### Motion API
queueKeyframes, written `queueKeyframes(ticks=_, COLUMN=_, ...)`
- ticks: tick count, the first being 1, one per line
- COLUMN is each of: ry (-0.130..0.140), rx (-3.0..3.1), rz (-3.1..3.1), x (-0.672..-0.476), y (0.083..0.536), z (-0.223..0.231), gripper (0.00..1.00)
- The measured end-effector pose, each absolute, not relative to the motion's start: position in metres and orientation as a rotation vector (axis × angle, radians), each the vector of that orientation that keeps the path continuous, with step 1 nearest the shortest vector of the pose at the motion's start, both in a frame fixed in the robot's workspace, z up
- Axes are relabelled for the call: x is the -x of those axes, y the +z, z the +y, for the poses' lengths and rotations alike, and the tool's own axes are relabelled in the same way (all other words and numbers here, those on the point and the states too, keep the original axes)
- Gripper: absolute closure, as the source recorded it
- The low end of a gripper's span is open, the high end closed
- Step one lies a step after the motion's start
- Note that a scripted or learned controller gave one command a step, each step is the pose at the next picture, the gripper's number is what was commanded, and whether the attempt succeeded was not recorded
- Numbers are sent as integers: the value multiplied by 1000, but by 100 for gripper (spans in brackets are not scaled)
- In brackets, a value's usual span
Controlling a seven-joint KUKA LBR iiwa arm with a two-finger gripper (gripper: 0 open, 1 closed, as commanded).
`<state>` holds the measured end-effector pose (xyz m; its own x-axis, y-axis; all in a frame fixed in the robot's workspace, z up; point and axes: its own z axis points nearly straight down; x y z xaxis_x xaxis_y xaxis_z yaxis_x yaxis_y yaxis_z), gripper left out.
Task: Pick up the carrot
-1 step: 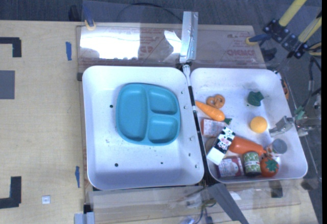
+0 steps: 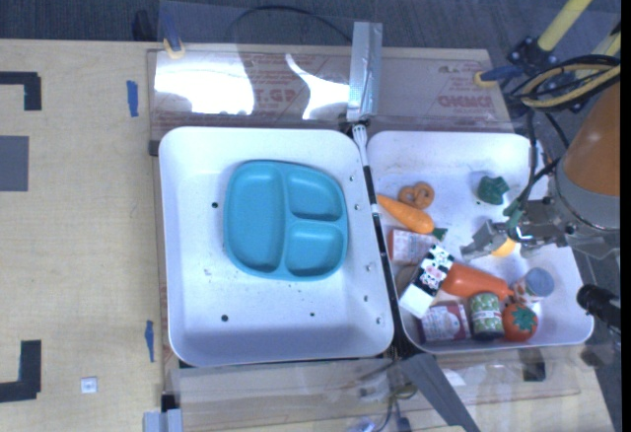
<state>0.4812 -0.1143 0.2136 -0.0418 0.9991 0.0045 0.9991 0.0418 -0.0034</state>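
Observation:
The carrot (image 2: 405, 213) is a slim orange piece lying at a slant by the left wall of the right bin (image 2: 449, 149), pointed end toward the upper left. My gripper (image 2: 498, 240) hangs low over the middle right of that bin, about a hand's width right of the carrot and apart from it. A small yellow bit shows right at the gripper's tip. A thicker orange-red vegetable (image 2: 478, 280) lies just below the gripper.
The right bin also holds a pretzel (image 2: 417, 193), a green toy (image 2: 491, 188), a cow-print carton (image 2: 427, 280), a can (image 2: 485, 314), a tomato (image 2: 521, 320) and packets. A blue divided plate (image 2: 286, 220) sits in the left bin (image 2: 187, 252).

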Motion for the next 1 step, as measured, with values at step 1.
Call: queueKeyframes(ticks=1, ry=1, rx=1967, rz=-2451, x=-557, y=206, z=-152, gripper=0)
